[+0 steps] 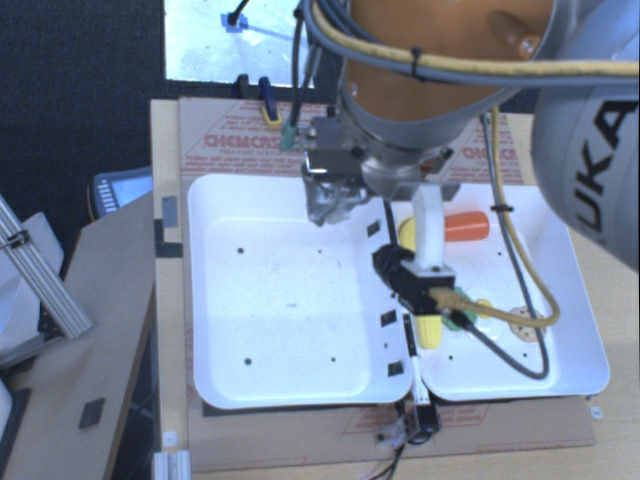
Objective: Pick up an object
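My gripper (328,204) hangs low over the far right corner of the left bin (230,268), close to the divider between the bins. Nothing shows in its grasp. In the right bin (570,338) an orange cylinder (466,226) lies near the far wall, with a yellow piece (406,232) just left of it. A second yellow piece (428,332) lies by the divider toward the front. A small yellow bit (484,308) and a tan round disc (521,320) rest mid-bin. The arm hides part of the right bin's far side.
The grey and orange arm (450,28) fills the upper right and overhangs the right bin. A yellow cable (520,268) loops down over that bin. Brown printed cardboard (240,138) lies under both bins. A grey rail (40,278) leans at the left edge.
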`<state>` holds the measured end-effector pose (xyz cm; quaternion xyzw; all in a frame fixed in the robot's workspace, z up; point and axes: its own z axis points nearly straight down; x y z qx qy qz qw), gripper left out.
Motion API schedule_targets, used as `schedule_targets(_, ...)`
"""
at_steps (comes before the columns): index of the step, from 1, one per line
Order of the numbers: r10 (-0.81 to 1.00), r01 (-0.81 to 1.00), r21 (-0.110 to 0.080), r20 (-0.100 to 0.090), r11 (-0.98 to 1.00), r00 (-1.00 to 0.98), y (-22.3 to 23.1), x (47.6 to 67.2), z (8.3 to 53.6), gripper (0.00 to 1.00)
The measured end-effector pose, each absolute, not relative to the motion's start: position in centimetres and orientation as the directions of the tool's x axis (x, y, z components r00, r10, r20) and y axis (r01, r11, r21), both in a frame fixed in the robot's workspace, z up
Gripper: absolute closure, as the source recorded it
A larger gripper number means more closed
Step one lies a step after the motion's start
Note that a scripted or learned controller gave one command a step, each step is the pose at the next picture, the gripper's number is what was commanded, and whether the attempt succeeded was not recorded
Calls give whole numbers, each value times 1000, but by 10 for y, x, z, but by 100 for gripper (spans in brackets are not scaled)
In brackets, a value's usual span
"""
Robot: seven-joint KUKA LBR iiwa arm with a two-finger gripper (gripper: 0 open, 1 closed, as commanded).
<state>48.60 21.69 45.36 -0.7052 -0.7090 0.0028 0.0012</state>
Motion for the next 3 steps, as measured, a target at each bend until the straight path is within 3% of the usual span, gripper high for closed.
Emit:
schedule_targets(1, 1000, 1000, 9, 5, 6, -6, 235, 487, 540, 100)
schedule_targets(2, 1000, 1000, -3, -2, 1, -1, 234, 486, 480, 100)
schedule_targets(3, 1000, 1000, 7, 4, 5, -5, 234, 486, 538, 100)
